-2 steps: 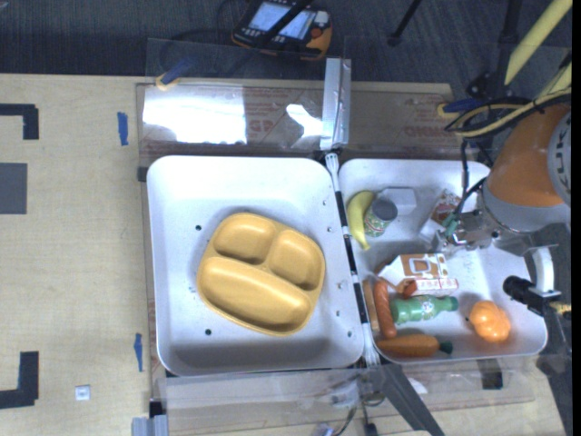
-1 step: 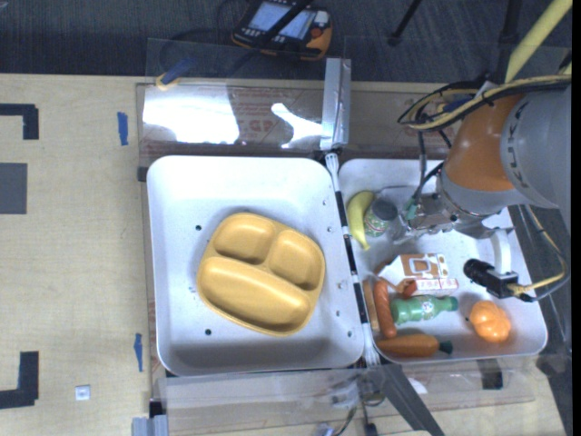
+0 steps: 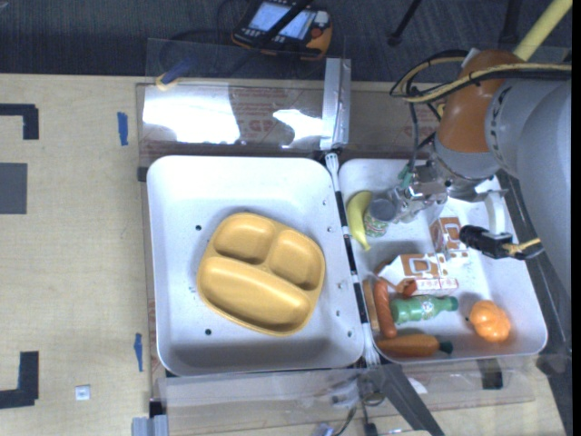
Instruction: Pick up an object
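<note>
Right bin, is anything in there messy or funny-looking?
Somewhat. The toys lie jumbled in the right bin: a green bottle on its side, a carrot and an orange crowded together. Nothing looks broken or spilled.

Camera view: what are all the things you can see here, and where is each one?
Shallow white plastic bins: 2, white, side by side on the bench.
Yellow three-compartment plastic tray: 1, yellow, middle of the left bin.
Yellow toy banana: 1, yellow, top left of the right bin.
White and orange cartons: 2, one mid-bin, one smaller further up right.
Green plastic bottle: 1, green, lying below the cartons.
Red toy sausage: 1, red, left edge of the right bin.
Orange toy carrot: 1, orange, front of the right bin.
Round orange toy fruit: 1, orange, front right corner.
Black handheld controller: 1, black, on the floor behind the bins.
Grey robot arm's gripper: 1, over the right bin's top.
</note>
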Robot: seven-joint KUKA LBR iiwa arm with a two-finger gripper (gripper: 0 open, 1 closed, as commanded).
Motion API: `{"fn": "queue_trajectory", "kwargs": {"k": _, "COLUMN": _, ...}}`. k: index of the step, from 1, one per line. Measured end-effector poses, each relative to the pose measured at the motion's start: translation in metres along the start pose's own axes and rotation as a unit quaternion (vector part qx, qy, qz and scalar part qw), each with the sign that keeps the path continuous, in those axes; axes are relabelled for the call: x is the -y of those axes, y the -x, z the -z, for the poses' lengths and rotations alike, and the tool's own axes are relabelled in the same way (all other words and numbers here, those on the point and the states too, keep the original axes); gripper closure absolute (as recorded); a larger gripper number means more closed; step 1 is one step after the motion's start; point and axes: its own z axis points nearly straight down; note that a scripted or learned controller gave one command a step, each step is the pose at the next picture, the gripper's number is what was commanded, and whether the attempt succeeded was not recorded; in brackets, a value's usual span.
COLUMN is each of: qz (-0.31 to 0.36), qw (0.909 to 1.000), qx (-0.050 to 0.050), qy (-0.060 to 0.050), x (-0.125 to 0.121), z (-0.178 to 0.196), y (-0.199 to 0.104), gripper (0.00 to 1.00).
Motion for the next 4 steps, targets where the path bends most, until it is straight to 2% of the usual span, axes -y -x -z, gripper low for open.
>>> {"fn": "queue_trajectory", "kwargs": {"k": 1, "qz": 0.0, "qw": 1.0, "qx": -0.004, "qy": -0.003, "x": 0.001, "z": -0.002, "y": -0.004, "gripper": 0.0}}
{"fn": "queue_trajectory", "kwargs": {"k": 2, "qz": -0.085, "qw": 0.9962, "qx": 0.002, "qy": 0.018, "x": 0.052, "z": 0.01, "y": 0.056, "gripper": 0.0}}
{"fn": "queue_trajectory", "kwargs": {"k": 3, "qz": -0.127, "qw": 0.9917, "qx": 0.003, "qy": 0.024, "x": 0.096, "z": 0.0, "y": 0.052, "gripper": 0.0}}
{"fn": "queue_trajectory", "kwargs": {"k": 4, "qz": -0.169, "qw": 0.9854, "qx": 0.001, "qy": 0.021, "x": 0.134, "z": -0.004, "y": 0.055, "gripper": 0.0}}
